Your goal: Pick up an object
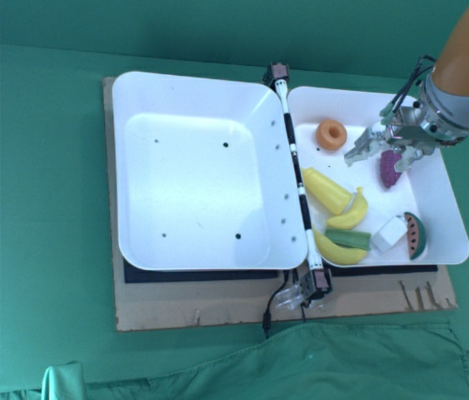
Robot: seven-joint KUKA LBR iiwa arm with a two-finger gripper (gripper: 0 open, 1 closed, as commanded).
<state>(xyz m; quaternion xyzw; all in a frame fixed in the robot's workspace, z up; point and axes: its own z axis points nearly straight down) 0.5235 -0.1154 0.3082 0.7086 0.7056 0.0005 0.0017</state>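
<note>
The right bin holds several toy foods. An orange doughnut-shaped ring lies at its back left. A purple grape bunch lies right of the middle. My gripper hangs above the bin between the ring and the grapes, its fingers spread open with nothing between them. A yellow corn cob, two bananas, a green vegetable, a white block and a watermelon slice lie toward the front.
The left bin is bare white with a few dark specks. A black-and-white divider bar runs between the bins. Both rest on a cardboard sheet over green cloth.
</note>
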